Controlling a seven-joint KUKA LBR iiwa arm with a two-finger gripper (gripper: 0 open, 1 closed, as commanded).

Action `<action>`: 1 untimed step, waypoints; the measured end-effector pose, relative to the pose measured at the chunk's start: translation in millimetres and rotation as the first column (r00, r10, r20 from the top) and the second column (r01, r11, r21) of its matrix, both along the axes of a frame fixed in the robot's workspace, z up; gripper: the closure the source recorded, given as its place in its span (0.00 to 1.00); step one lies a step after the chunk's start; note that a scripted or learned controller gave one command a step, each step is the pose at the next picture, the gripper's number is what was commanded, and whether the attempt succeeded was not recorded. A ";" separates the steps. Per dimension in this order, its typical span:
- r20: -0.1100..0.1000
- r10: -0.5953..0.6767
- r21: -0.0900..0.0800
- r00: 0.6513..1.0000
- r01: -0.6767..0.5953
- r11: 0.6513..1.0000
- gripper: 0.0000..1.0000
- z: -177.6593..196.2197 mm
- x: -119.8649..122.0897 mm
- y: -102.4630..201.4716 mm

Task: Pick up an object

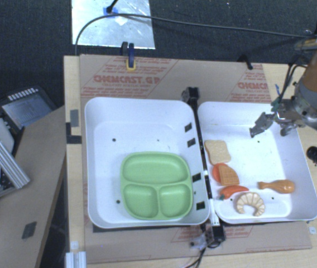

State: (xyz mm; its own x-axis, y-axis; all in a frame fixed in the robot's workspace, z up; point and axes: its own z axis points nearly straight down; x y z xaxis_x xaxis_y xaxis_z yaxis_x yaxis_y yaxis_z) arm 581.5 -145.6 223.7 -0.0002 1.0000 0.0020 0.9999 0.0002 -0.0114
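Five foods (233, 183) (right bin (306, 166))

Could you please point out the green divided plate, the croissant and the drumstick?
green divided plate (155, 168), camera view: on the ridge between compartments.
croissant (250, 203), camera view: on its curved middle.
drumstick (281, 186), camera view: on its thick end.

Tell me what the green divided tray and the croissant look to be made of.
Green divided tray: probably molded plastic, with one even colour, rounded compartment walls and a soft satin sheen. Croissant: likely a plastic or rubber toy, with smooth ridges and flat tan-and-cream colouring; the view leaves it open whether it is hard or soft.
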 end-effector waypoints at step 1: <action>0.013 0.003 -0.002 1.000 -0.003 1.000 0.00 7.2 2.7 0.4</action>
State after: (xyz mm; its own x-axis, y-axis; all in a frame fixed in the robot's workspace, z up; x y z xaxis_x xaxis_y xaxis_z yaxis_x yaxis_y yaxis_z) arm 584.1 -145.2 230.9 -0.0030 1.0000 -0.0004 1.0000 0.0030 0.0018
